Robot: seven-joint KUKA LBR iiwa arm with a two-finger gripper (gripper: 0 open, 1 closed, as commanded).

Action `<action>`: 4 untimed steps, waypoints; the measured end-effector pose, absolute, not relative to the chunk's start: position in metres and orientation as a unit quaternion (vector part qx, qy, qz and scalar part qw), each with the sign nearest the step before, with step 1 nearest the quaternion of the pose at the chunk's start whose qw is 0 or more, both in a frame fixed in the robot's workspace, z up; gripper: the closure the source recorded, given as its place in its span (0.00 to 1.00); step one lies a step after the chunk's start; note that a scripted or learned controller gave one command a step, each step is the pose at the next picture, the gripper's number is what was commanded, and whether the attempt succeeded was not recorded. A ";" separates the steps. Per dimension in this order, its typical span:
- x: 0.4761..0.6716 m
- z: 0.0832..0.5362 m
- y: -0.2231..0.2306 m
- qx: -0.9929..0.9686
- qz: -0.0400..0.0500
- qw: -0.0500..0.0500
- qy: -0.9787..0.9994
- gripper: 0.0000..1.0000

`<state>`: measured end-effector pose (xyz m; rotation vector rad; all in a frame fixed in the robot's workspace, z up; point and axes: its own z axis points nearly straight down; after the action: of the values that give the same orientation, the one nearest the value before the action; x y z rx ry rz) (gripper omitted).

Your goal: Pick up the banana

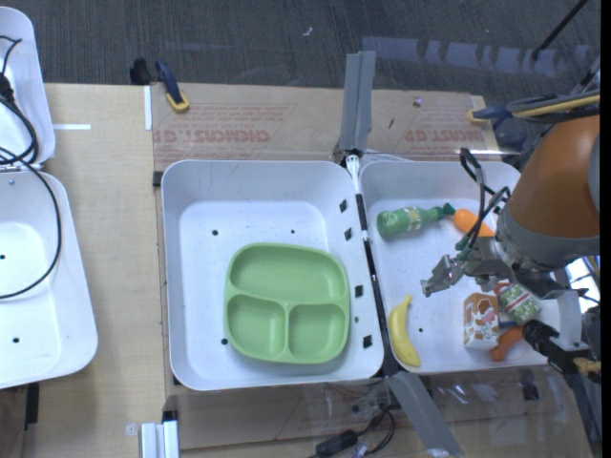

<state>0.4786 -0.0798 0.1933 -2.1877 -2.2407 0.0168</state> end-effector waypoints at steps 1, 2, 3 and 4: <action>0.506 0.190 0.021 -0.674 0.004 0.002 -0.739 0.00; 0.477 0.188 -0.034 -0.627 0.003 0.003 -0.779 0.00; 0.478 0.188 0.010 -0.620 0.003 0.002 -0.785 0.00; 0.477 0.129 -0.130 -0.608 0.002 0.003 -0.794 0.00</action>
<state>0.4769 -0.1299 0.1292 -1.9064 -2.4895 0.0065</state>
